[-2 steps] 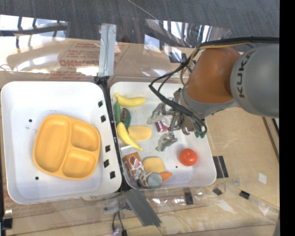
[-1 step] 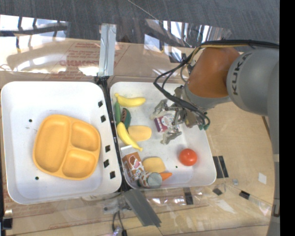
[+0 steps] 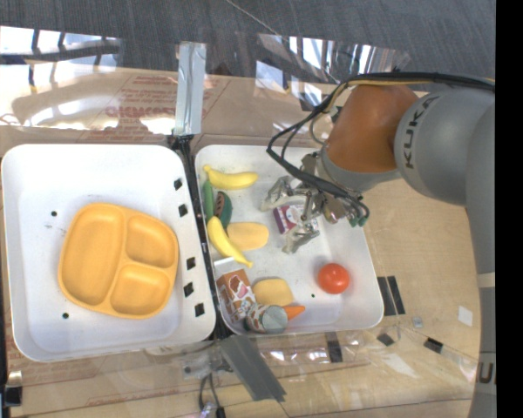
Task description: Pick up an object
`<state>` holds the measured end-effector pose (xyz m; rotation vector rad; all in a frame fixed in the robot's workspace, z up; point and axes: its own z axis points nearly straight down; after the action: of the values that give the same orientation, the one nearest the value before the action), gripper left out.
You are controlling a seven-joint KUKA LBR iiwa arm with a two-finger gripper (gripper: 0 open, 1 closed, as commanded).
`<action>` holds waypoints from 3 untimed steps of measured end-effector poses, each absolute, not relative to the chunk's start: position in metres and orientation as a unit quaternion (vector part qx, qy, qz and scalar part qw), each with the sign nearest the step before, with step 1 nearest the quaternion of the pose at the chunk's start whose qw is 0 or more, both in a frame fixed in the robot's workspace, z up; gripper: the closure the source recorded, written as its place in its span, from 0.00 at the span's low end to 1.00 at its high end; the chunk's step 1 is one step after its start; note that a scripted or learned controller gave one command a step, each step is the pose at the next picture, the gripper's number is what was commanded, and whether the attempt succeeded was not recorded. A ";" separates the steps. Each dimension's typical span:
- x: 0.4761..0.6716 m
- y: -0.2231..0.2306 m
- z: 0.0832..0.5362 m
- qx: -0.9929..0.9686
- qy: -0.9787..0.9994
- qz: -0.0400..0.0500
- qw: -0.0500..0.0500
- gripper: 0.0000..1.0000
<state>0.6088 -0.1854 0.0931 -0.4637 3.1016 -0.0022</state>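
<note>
My gripper [image 3: 289, 214] hangs low over the upper middle of the right bin [image 3: 362, 255], under the orange wrist band. Its fingers [image 3: 277, 192] stand spread apart, so it is open. A small white and purple packet [image 3: 287, 218] lies between them on the bin floor, not clamped. To the left lie a yellow banana [image 3: 231, 179], a second banana [image 3: 227, 240], a pale yellow piece [image 3: 249, 233] and a dark green item [image 3: 220, 205]. A red tomato [image 3: 334, 277] sits to the lower right of the gripper.
At the right bin's front edge lie a brown snack box [image 3: 235, 290], a yellow piece [image 3: 275, 291], an orange carrot [image 3: 294, 312] and a grey can [image 3: 273, 320]. The left bin [image 3: 35, 181] holds a yellow divided tray [image 3: 118, 258].
</note>
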 end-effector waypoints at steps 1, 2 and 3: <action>0.611 -0.184 0.105 -0.151 0.989 -0.001 0.006 1.00; 0.653 -0.181 0.197 -0.162 0.987 -0.002 0.005 1.00; 0.658 -0.170 0.255 -0.019 1.000 -0.001 0.003 1.00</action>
<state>0.6583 -0.1697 0.2554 -0.0606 3.1340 -0.0035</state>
